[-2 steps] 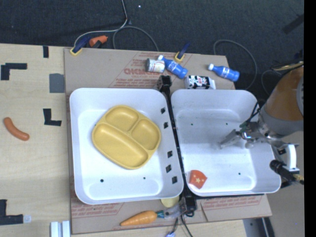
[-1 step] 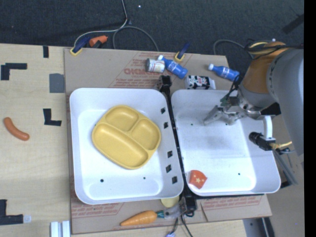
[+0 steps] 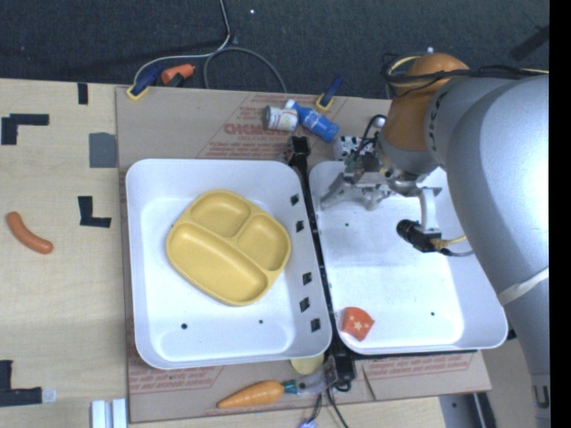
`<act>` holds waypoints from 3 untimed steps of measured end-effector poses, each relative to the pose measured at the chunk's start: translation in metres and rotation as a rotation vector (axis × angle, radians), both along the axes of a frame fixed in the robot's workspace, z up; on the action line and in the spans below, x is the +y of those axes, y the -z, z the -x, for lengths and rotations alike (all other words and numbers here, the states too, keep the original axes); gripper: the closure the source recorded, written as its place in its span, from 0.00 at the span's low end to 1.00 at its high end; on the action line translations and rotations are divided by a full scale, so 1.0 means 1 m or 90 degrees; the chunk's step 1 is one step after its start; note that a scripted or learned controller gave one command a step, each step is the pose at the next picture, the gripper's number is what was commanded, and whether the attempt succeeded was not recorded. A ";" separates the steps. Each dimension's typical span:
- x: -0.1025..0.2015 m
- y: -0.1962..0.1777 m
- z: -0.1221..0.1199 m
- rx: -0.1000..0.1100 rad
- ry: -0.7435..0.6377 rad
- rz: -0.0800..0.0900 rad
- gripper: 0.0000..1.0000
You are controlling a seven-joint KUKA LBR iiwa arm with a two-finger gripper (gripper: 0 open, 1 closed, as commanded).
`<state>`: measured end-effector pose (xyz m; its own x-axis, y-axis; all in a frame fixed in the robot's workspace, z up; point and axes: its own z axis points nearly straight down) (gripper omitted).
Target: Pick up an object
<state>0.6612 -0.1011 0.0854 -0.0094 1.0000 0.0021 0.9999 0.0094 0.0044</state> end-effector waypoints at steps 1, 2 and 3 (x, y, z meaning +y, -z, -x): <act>-0.064 -0.066 -0.008 -0.002 0.007 0.004 0.00; -0.030 0.001 0.056 0.001 0.005 0.003 0.00; 0.002 0.000 -0.008 0.003 0.002 0.004 0.00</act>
<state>0.6696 -0.0990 0.0856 -0.0062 1.0000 -0.0034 1.0000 0.0062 -0.0010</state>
